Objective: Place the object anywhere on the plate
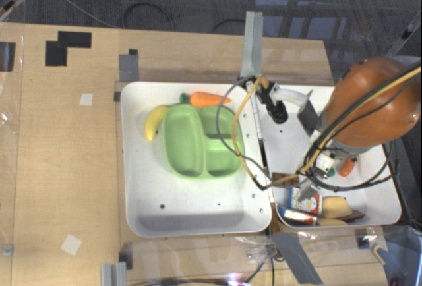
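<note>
The green plate (198,141) lies in the left bin (142,199), a banana (154,121) touching its left edge and a carrot (210,99) just beyond its far rim. Over in the right bin (389,205), the arm's gripper (323,165) hangs low above a cluster of small objects (320,207) in the near corner. Whether it grips anything I cannot tell. From there, the plate lies well off to the left, across the divider.
</note>
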You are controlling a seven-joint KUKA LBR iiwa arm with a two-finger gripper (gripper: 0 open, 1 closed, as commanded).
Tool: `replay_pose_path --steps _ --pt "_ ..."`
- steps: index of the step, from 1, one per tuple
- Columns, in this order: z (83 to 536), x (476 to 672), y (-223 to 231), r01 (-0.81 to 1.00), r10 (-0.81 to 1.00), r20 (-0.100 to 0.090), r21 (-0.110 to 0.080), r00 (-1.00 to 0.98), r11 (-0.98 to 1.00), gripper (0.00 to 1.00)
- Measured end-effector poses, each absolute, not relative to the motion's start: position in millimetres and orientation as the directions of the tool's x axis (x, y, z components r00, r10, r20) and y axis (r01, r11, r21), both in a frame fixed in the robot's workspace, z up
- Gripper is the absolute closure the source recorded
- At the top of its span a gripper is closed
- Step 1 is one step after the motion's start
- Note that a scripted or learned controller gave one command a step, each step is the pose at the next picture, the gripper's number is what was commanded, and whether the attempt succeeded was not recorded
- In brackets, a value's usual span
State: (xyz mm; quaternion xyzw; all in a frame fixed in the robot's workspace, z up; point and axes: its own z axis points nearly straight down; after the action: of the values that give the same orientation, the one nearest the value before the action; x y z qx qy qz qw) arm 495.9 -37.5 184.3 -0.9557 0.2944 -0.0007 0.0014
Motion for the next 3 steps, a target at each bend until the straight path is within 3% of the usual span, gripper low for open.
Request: replay_pose_path --steps 1,2,3 --pt "195.4 498.0 -35.4 -0.565 -0.565 0.003 -0.008 0.825 -0.825 1.00" --pt "184.3 496.2 -23.6 -0.263 -0.263 0.002 -0.003 0.965 -0.965 1.00" --pt "184.1 496.1 -18.1 -0.214 -0.214 0.001 -0.003 0.977 -0.977 1.00"
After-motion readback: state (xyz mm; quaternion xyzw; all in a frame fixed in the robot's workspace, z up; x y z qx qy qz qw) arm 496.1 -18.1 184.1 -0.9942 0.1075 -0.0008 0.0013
